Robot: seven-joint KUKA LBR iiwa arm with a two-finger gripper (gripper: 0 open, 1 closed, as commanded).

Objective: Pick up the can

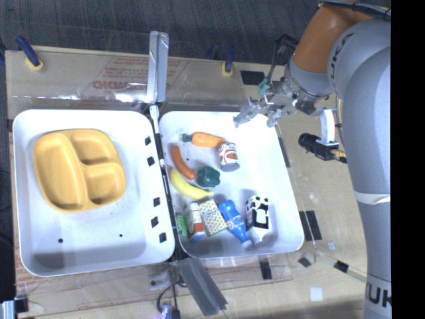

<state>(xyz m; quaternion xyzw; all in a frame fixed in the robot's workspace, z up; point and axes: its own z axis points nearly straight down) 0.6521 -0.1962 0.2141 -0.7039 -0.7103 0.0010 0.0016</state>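
A pale wooden desk (319, 198) dotted with black tape marks carries two shallow white bins (40, 258) side by side, under even overhead light. Blue clamps (28, 52) grip its far edge; dark carpeted floor (199, 12) lies beyond.

The can (228, 156) is small, with a red and white label and a pale, silvery top end. It lies tipped on its side in the right bin (282, 191), in the upper middle part of that bin's floor, its axis running at a slant. It rests just beside the right end of an orange carrot (204, 139), close enough that the two look to touch, and a dark green piece (208, 176) sits near its lower left.
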